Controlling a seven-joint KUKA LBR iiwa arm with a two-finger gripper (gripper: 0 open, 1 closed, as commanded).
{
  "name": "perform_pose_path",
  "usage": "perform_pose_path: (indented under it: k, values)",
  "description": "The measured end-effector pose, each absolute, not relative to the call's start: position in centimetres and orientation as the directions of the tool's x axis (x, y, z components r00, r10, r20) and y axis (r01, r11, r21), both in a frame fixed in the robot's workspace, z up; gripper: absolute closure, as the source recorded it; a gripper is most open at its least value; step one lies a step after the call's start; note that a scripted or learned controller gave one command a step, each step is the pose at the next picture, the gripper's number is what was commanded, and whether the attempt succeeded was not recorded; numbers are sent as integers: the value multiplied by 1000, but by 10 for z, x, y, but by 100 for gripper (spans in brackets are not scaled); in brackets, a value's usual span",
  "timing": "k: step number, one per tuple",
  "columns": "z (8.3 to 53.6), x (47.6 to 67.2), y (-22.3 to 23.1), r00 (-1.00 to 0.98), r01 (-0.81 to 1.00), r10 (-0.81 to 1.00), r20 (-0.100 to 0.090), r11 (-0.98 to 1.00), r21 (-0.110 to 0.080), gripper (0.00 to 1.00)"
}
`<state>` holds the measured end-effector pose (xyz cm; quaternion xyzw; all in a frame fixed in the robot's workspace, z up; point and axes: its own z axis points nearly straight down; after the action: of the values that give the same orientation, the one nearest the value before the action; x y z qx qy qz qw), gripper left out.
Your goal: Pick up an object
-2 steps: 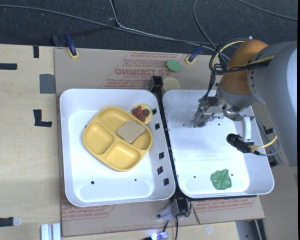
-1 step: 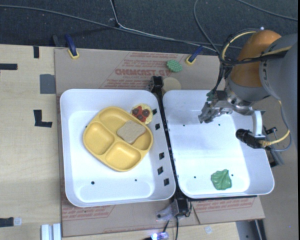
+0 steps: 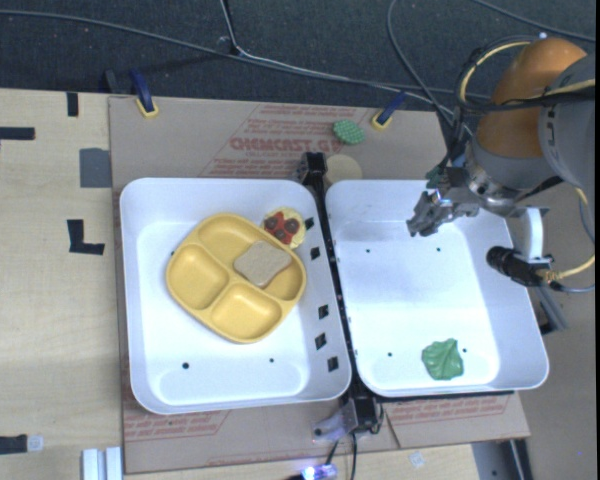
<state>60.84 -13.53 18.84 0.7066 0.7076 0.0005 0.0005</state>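
Bins sit side by side on the desk, a left bin and a right bin, their inner walls touching along a dark divider near the desk's middle. Inside the left bin lies a yellow divided plate, turned at an angle, with a tan slice of bread resting across its compartments near the plate's far right part. Just beyond the plate's far right rim, close to the bin's far right corner, is a small toy with red berries.

Over the far right part of the right bin hangs the gripper, carried by the grey arm with its orange band reaching in from the desk's right edge. Whether the jaws are open or closed I cannot tell; they point down toward the bin floor, and nothing can be seen between them.

Near the right bin's near right corner lies a green leaf-shaped object, flat on the white floor and well apart from the gripper.

Outside the bins, on the cardboard sheet toward the desk's far edge, sits a small green waffled piece. Black cables run over the dark floor past the far edge.
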Motion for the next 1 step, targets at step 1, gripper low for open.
perform_pose_path:
  k: [1]
  values:
    - [242,603,-144,0,1000,1000,-2,0,4,100]
